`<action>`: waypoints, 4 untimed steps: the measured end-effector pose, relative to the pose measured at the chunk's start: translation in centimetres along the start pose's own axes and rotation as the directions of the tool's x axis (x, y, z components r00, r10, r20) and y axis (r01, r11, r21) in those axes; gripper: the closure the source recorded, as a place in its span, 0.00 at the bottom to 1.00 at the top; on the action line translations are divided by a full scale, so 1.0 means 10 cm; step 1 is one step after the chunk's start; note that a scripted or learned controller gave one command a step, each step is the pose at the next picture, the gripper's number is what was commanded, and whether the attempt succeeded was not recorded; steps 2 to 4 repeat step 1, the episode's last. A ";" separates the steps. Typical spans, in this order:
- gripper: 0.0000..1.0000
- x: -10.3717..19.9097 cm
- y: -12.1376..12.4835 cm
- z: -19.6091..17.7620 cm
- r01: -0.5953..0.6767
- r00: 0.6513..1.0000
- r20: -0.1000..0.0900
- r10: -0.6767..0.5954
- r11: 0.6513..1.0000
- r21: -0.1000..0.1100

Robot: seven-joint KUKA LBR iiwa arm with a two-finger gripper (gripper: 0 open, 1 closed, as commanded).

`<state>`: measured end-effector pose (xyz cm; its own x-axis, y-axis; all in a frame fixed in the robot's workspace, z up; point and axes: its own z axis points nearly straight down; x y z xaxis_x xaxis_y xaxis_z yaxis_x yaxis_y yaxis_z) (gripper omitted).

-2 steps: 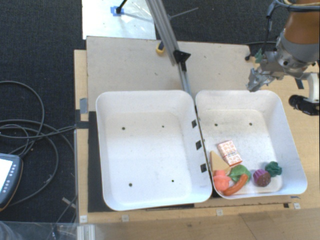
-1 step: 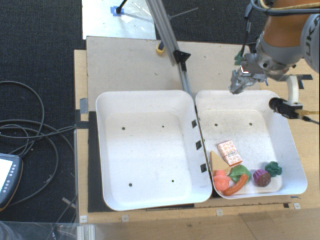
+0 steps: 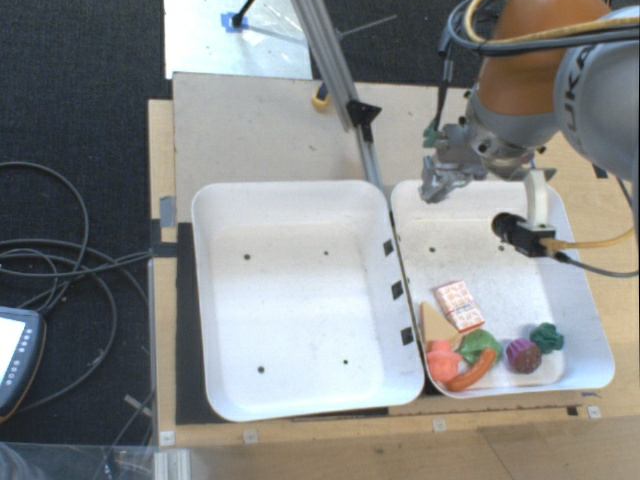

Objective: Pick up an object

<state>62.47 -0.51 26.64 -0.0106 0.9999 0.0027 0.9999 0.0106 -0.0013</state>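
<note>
camera view: jaws (image 3: 437,187) above right bin (image 3: 575,268).

The arm (image 3: 560,58) runs off the top and right edges, so its base is unseen. Its wrist hides the right bin's (image 3: 590,358) far rim. The gripper (image 3: 437,186) is small and blurred; how its jaws stand cannot be told. A tablet (image 3: 15,353) is cut by the left edge. The toy pile (image 3: 480,353) overlaps, so some shapes stay unclear.
</note>
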 end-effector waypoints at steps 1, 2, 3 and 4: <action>1.00 0.57 -0.08 0.04 0.000 1.000 0.000 0.000 1.000 -0.001; 1.00 0.57 -0.08 0.04 0.000 1.000 0.000 0.000 1.000 -0.001; 1.00 0.57 -0.08 0.04 0.000 1.000 0.000 0.000 1.000 -0.001; 1.00 0.57 -0.08 0.04 0.000 1.000 0.000 0.000 1.000 -0.001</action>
